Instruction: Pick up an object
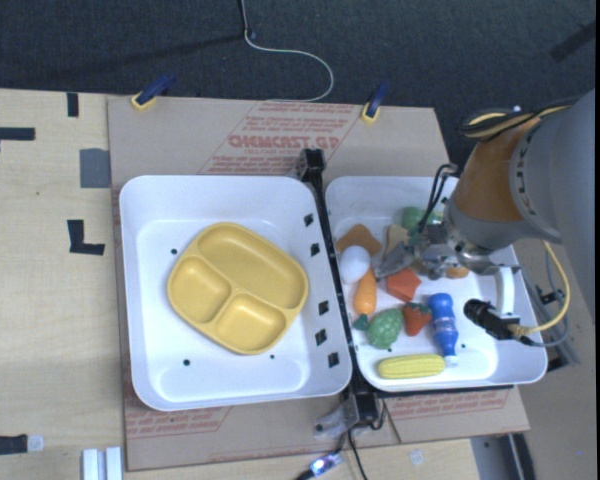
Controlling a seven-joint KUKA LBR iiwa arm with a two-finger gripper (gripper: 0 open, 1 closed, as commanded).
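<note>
The right bin (510, 363) holds several toy foods. Among them are a brown piece (358, 238), a white egg (353, 261), an orange carrot (365, 294), a green broccoli (385, 327), a red-orange wedge (403, 284), a small red piece (416, 318), a blue bottle (443, 324) and a yellow corn cob (412, 367). My gripper (395, 259) is low in this bin, just above the red-orange wedge and right of the egg. A green item (413, 217) and a beige piece (395, 236) lie behind it, partly hidden by the wrist.
The left bin (145, 268) holds a yellow divided plate (237, 286). A black divider (325, 258) runs between the bins. The arm's orange band (485, 183) and grey body cover the right bin's far right corner. A black cable fitting (485, 317) hangs over its right side.
</note>
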